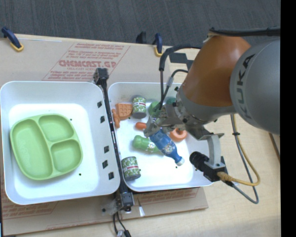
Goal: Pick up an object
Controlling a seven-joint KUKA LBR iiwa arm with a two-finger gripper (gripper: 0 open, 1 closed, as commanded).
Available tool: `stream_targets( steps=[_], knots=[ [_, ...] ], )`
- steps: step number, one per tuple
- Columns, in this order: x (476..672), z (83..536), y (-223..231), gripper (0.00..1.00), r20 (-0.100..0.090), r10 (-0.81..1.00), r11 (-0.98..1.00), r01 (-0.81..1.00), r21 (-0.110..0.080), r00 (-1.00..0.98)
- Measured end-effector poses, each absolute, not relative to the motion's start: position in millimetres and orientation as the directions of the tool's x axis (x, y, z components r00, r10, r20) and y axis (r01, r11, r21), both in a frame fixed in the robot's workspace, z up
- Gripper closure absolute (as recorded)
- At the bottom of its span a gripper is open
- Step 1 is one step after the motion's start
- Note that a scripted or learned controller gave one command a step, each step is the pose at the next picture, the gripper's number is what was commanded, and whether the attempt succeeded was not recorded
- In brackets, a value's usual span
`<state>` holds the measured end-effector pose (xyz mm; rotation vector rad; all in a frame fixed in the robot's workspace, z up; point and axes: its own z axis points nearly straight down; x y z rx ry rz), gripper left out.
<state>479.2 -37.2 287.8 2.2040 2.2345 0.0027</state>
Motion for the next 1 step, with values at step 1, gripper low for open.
stream_targets(
  steps=[1],
  knots=[
    [480.5,298.3,-37.1,1.0,-0.002,1.0,0.02,1.0,0.007,-0.02]
  ],
)
